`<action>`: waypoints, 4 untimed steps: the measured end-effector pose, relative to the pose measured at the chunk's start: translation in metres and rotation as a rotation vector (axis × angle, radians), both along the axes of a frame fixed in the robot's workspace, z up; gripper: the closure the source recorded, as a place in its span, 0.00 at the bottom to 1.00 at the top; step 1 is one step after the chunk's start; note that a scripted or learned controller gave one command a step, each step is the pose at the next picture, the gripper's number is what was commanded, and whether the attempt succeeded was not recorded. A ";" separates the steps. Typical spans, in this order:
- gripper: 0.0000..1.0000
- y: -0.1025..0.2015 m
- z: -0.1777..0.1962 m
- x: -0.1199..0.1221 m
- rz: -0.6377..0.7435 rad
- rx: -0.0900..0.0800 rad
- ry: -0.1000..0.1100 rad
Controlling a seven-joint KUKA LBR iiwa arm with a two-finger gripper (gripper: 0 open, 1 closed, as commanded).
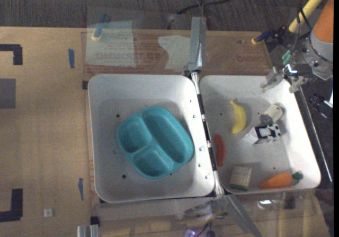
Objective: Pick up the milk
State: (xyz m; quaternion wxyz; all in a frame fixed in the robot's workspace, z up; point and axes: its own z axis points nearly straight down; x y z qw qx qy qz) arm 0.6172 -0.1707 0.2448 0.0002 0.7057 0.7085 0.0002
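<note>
The milk [267, 133] is a small carton with black-and-white cow patches, lying in the right bin [307, 156] right of its middle. A cream-coloured cylinder [274, 111] lies just above it, touching or nearly touching. My gripper [282, 82] hangs over the bin's far right corner, above and slightly right of the milk and well apart from it. Its two fingers are spread open with nothing between them.
In the right bin a banana [238, 116] lies left of the milk, a red pepper [219, 149] by the left wall, a corn piece [241, 177] and a carrot [279, 180] along the front. The left bin [100, 103] holds a teal divided plate [154, 141].
</note>
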 end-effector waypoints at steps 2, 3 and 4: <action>0.00 0.000 0.011 0.001 0.002 -0.002 -0.003; 0.00 -0.024 -0.124 -0.017 0.017 -0.002 -0.003; 0.00 -0.040 -0.152 -0.065 0.129 -0.001 -0.015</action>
